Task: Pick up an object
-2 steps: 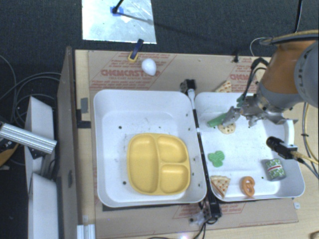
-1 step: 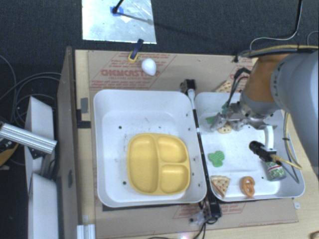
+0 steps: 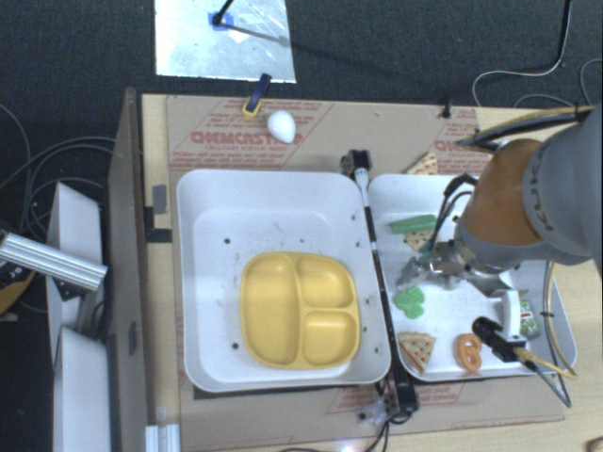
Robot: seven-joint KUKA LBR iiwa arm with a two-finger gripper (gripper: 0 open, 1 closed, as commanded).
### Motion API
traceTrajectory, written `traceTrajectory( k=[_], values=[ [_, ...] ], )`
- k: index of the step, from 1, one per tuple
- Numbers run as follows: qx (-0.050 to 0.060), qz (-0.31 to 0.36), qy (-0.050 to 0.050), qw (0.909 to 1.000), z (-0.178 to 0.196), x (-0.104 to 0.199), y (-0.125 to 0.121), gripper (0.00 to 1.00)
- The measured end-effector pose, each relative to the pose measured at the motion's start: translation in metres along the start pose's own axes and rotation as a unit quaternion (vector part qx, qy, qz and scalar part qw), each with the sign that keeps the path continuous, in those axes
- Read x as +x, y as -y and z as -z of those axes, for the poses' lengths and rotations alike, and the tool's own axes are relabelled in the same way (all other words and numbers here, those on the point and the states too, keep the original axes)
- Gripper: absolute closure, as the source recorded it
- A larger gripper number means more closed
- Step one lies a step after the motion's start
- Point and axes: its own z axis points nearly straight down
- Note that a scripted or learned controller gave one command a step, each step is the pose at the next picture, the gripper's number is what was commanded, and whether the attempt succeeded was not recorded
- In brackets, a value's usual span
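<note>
Camera view: gripper (image 3: pixel 415 273) low in right bin (image 3: pixel 443 188), above green piece (image 3: pixel 410 300); can't tell jaw state, nothing lifted yet

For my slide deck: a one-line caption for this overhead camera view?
Grey arm's claw low in right white bin over small green toy; yellow divided plastic plate in left bin.

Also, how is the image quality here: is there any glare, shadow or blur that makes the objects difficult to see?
In the camera view the light is even and soft; the white bins look bright but not washed out. The metallic sheet on the floor reflects glare. The arm throws a faint shadow around the end effector, which looks slightly blurred. The yellow divided plate is sharp.
</note>
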Motion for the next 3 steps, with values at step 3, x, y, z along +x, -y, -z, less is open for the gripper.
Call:
traceTrajectory(
  k=[3],
  values=[
    [-0.005, 0.001, 0.002, 1.0000, 0.006, 0.003, -0.087, 0.00]
  ],
)
